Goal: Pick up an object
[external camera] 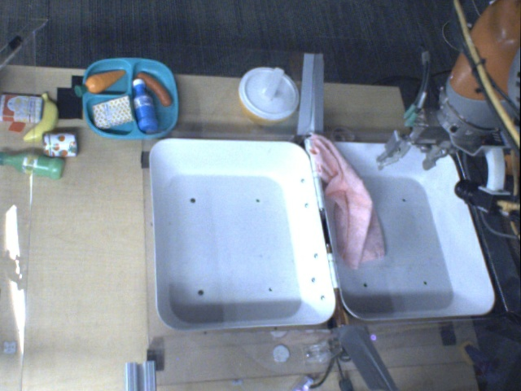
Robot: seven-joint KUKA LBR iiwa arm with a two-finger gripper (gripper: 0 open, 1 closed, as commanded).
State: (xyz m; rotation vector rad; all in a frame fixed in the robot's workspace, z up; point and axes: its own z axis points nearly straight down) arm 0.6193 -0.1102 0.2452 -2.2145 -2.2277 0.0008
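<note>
The pink cloth lies crumpled in the right bin, draped along that bin's left wall, with its upper end riding up onto the rim where the two bins meet. Its long axis runs from the far left corner of the bin toward the near side, slanting slightly rightward, so the narrow bunched end points to the back and the broader, folded end spreads onto the bin floor about midway down. The gripper hangs over the far rim of the same bin, to the right of the cloth's upper end and well apart from it; its two thin fingers are splayed apart with nothing between them. Above it the wrist and the orange band of the arm fill the upper right corner. The left bin sits just beside the right one, their walls touching. Behind the bins, a white lidded cup stands on the bench near a grey upright post. Further left a blue divided tray holds toy food, and a few small items lie on the bench at the left edge, among them a yellow banana and a green bottle.
</note>
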